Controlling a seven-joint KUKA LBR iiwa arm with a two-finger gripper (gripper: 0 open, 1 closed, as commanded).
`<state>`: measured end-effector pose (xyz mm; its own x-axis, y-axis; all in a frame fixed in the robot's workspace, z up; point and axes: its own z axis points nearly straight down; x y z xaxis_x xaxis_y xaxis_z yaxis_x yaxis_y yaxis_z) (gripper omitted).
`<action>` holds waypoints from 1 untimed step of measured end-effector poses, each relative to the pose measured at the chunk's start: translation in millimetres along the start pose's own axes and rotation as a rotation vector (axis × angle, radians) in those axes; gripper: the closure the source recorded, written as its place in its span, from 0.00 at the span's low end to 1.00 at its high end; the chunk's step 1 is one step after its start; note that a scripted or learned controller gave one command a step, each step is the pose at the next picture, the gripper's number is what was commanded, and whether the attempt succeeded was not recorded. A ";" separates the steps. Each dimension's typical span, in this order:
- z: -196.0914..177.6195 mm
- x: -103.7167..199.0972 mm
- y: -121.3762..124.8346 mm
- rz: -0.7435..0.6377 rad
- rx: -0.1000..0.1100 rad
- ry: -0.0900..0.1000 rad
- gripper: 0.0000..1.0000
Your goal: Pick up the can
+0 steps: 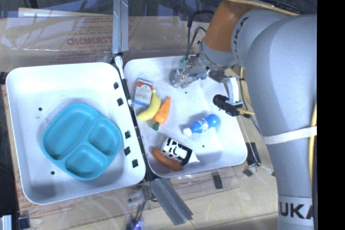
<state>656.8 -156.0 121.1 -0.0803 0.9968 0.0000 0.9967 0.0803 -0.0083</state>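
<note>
White bins sit side by side on the bench. Left bin (32, 94) holds a blue three-compartment tray (81, 140), lying flat near the middle.

Right bin (229, 156) contents: a small carton (143, 91) with an orange top and blue label near the left wall; a banana (150, 109) just below it, touching or nearly touching the carton; a carrot (162, 111) lying just right of the banana, tilted; a blue plastic bottle (202, 125) with a white cap, on its side near the centre-right; a black-and-white package (178, 151) at the front, resting over a brown sausage-shaped item (163, 160).

Can (179, 77): metallic, silvery, in the upper part of the right bin, near the back wall. Appears to lie tilted; exact pose unclear.

Arm enters from the right, orange band above the wrist. Gripper (190, 69) is down at the can, at its right side. Finger spread cannot be told, and whether the can sits between them is not resolvable at this angle.
</note>
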 end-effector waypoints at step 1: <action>-0.9 0.0 1.1 -0.001 -0.004 -0.002 0.00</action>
<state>657.9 -155.9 121.9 -0.0811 0.9967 -0.0015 0.9967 0.0811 -0.0039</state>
